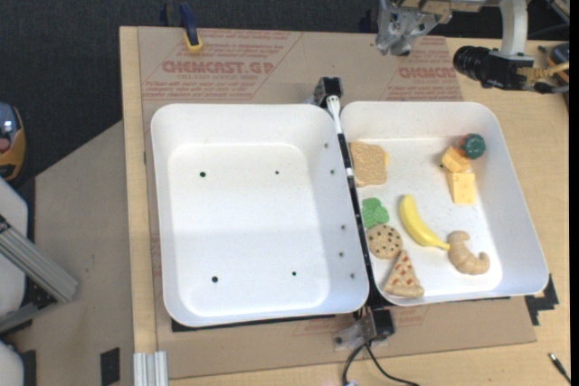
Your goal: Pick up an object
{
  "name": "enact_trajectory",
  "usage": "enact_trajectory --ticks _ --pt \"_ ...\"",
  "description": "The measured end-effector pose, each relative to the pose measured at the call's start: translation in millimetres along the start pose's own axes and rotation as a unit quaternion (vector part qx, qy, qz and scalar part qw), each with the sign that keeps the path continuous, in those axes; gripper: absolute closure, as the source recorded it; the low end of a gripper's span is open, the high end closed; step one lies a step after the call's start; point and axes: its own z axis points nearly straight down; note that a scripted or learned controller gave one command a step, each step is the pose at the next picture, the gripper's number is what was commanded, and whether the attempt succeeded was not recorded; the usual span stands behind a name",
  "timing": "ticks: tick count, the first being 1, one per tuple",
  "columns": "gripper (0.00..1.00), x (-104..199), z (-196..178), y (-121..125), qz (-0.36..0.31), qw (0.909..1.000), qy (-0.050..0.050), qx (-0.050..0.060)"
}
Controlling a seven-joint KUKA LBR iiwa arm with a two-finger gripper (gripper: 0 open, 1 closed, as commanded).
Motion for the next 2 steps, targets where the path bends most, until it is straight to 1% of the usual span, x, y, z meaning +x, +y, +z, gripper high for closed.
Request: enact_trajectory --ticks 1,2 --pt "1.00 50.3 90.9 -11.0 0.001 0.9999 -0.001 0.015" --pt "1.00 110.3 129.0 -28.5 0.000 0.9999 -0.001 0.013"
